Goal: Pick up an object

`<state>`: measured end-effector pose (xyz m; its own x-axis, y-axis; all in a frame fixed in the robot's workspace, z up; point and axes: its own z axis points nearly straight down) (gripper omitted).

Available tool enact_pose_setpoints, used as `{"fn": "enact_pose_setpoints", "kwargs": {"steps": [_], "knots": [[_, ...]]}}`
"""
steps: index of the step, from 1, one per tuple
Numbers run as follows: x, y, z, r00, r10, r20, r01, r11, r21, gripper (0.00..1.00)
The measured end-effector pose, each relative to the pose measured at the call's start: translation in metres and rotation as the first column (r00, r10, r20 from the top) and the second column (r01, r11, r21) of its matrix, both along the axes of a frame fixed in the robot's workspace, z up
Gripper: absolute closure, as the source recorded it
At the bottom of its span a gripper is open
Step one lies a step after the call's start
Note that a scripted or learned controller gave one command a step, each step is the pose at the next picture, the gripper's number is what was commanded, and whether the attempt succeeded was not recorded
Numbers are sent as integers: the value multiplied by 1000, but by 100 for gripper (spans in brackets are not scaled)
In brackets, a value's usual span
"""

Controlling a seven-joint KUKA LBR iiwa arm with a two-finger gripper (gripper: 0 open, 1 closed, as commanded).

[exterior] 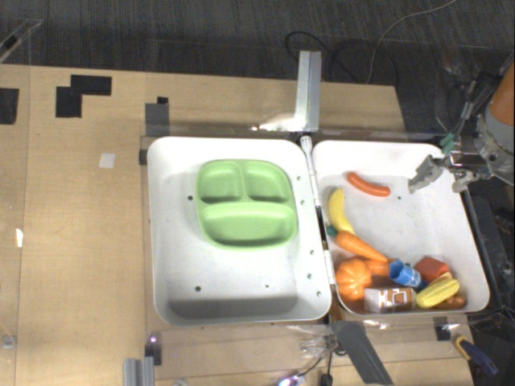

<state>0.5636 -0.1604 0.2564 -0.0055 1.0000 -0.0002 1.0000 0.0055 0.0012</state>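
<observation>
The right bin (451, 223) holds toy food. A red sausage (368, 185) lies near its back and a yellow banana (338, 210) lies by its left wall. An orange carrot (360, 248), an orange pumpkin (352, 276), a blue piece (405, 274), a red block (432, 268), a yellow corn cob (437, 292) and a small bottle (389, 299) crowd the front. My gripper (441, 179) hangs over the bin's back right corner, open, with nothing between its fingers. It is to the right of the sausage and apart from it.
A green divided plate (245, 203) sits in the left bin (173, 240). A metal post (309, 91) stands behind the wall between the bins. The arm's wrist (495, 131) comes in over the right rim.
</observation>
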Motion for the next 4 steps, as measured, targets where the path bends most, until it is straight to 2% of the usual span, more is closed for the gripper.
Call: {"fn": "enact_pose_setpoints", "kwargs": {"steps": [1, 2, 3, 4], "knots": [[47, 60, -71, 999, -45, -2, 45, 999, 1, 0], [-3, 62, -82, 998, -60, -1, 60, 998, 1, 0], [109, 72, -170, 1000, -12, 8, 12, 1000, -1, 0], [111, 75, -159, 1000, -5, 14, 5, 1000, 1, 100]]}}
